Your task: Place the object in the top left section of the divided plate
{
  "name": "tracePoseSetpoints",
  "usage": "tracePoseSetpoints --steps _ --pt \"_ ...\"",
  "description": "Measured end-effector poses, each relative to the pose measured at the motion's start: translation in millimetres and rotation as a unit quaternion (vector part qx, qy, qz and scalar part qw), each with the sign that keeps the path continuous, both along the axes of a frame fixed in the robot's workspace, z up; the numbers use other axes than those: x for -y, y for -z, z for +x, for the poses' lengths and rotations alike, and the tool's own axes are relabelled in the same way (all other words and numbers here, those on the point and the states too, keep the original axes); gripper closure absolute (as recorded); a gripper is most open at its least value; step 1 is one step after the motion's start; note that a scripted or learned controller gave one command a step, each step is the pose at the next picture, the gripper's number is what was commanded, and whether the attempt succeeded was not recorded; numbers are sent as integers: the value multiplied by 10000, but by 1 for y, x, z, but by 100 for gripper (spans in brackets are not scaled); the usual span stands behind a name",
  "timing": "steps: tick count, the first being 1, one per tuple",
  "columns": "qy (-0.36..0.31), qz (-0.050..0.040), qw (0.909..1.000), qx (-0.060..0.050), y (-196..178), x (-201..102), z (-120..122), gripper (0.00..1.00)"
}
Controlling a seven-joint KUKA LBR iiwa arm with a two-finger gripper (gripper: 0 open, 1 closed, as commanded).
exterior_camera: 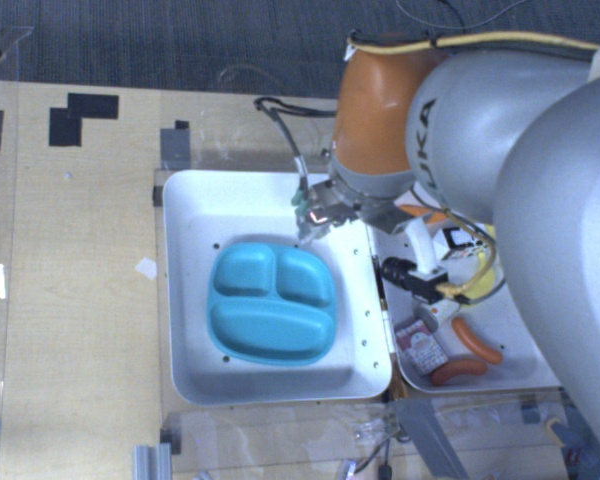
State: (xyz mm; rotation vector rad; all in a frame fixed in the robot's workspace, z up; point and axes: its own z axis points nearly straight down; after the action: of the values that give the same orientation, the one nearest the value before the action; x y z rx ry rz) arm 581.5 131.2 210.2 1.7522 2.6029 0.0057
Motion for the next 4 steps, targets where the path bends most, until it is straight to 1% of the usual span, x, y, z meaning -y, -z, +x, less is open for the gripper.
tracePoseSetpoints --steps 1,2,3,4 --pt "153 0 9999 2 5 27 18 100" --pt "-364 -3 9993 9 8 18 88 100" --pt "-713 1 9975 20 -39 -38 88 100" --pt "-424 2 9991 -12 58 -95 70 100"
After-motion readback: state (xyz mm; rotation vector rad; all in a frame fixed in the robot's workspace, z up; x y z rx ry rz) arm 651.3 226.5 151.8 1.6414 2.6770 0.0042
